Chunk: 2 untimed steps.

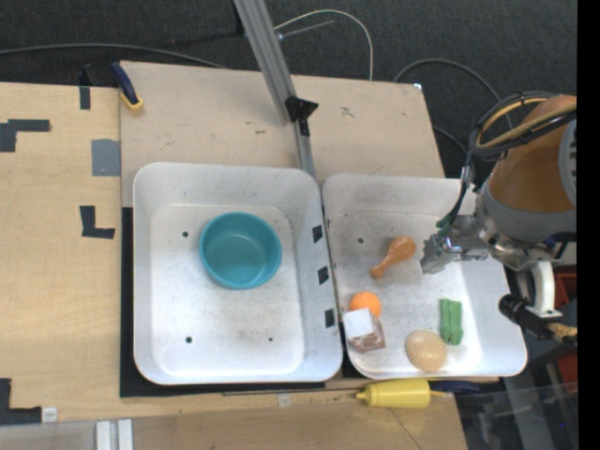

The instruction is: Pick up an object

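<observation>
2 white bins sit on the worktop (375, 129); the right bin (394, 195) holds an orange drumstick toy (393, 256), just left of the gripper (437, 256). Whether the gripper is spread or closed, I cannot tell. Nothing looks lifted yet; the grasp remains.

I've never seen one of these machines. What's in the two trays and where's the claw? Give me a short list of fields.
left bin: teal bowl
right bin: orange chicken-leg toy, orange ball, small white and brown box, pale egg-shaped thing, green piece
outside the bins: yellow bottle lying at the front edge
gripper: over the right bin, just right of the chicken-leg toy
held: nothing seen between its fingers
</observation>
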{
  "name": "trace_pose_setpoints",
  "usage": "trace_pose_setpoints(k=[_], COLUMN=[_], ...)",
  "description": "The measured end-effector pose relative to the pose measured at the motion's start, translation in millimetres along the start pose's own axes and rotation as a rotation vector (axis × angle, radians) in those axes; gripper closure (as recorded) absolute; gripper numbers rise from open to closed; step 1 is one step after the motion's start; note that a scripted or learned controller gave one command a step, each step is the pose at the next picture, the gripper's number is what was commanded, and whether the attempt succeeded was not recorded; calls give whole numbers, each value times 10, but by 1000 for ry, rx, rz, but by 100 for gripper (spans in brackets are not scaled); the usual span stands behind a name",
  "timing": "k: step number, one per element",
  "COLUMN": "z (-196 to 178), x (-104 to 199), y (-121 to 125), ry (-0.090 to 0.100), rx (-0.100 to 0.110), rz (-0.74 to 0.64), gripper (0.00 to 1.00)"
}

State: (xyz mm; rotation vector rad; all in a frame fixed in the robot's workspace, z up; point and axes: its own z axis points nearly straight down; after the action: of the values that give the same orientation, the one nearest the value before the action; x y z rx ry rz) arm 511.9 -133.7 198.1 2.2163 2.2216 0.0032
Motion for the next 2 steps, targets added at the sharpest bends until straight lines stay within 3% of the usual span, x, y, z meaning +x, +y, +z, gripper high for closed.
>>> trace_pose_setpoints(k=[1, 2], z=[-247, -327], x=[4, 474], y=[4, 129], ry=[1, 3], rx=[3, 5], rz=[1, -4], gripper=[100, 100])
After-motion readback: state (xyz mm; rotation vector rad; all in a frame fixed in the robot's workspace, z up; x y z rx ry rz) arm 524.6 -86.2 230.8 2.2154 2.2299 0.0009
